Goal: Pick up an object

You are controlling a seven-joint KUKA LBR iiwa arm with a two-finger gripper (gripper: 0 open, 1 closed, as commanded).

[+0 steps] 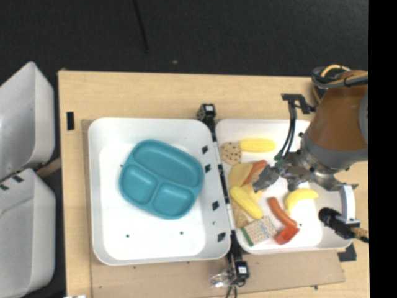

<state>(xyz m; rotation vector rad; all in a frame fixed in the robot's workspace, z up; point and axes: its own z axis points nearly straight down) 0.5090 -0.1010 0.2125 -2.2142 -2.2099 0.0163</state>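
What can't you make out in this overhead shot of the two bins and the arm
- Tool, camera view: small and dark against the food, so its grip state is unreadable.
- Right bin: its right side is covered by the arm.
- Orange piece: partly under the tool, shape unclear.
- Patterned cracker: too small to identify surely.

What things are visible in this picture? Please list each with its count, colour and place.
bench: 1, light wood, under both bins
bins: 2, white, side by side
divided plate: 1, teal, in the left bin
corn cobs: 2, yellow, right bin, one at the top, one at the left edge
cookie: 1, tan with dark spots, right bin, top left
sausage: 1, red-orange, right bin, low middle
banana-like piece: 1, yellow, right bin, beside the gripper
arm: 1, grey and orange, from the right
gripper: 1, dark, over the right bin
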